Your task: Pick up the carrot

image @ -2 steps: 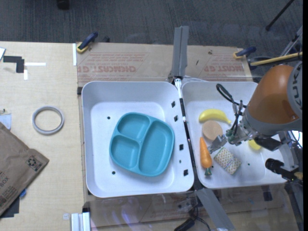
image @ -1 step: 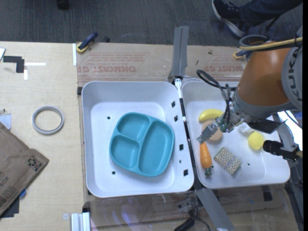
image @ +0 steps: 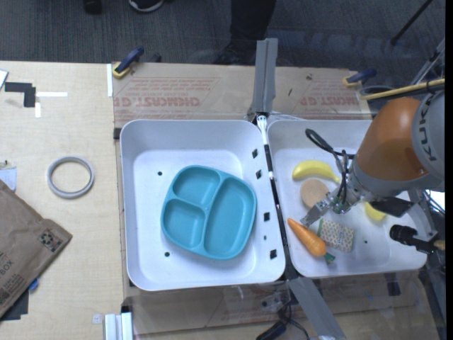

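Two shallow white bins are sitting side by side on a cardboard-covered bench, and the carrot (image: 307,237) is lying in the right bin (image: 368,264), near its front-left corner. Its long axis is running diagonally, the narrow orange tip pointing up-left toward the divider and the green stub pointing down-right. A pale waffle-like square (image: 337,235) is lying just beside it, with a tan round piece (image: 312,190) and a banana (image: 316,170) farther back. The gripper (image: 333,207) is hanging above the square, near the carrot; whether its fingers are parted cannot be made out. A blue divided plate (image: 209,212) is resting in the left bin (image: 138,190).
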### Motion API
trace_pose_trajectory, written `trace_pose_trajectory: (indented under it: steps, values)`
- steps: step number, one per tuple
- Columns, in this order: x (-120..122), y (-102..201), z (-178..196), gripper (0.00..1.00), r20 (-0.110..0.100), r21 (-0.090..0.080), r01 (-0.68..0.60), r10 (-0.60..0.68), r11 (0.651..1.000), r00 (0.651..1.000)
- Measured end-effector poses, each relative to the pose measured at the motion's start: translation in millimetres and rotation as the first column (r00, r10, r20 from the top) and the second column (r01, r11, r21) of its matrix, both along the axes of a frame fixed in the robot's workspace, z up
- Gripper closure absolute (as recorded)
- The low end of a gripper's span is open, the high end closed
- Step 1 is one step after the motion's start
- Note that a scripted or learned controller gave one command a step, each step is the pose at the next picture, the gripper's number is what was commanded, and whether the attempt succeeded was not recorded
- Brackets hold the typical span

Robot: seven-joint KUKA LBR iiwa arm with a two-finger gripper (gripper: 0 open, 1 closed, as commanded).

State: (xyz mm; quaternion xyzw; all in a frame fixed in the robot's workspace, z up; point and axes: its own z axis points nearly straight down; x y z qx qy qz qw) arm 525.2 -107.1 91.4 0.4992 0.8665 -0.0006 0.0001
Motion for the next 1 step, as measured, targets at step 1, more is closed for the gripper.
trace_pose_trajectory:
  steps: [1]
  values:
    - [-47.1,68.4,99.7,0.00,0.000,0.001,-0.073,0.073,0.997,0.997]
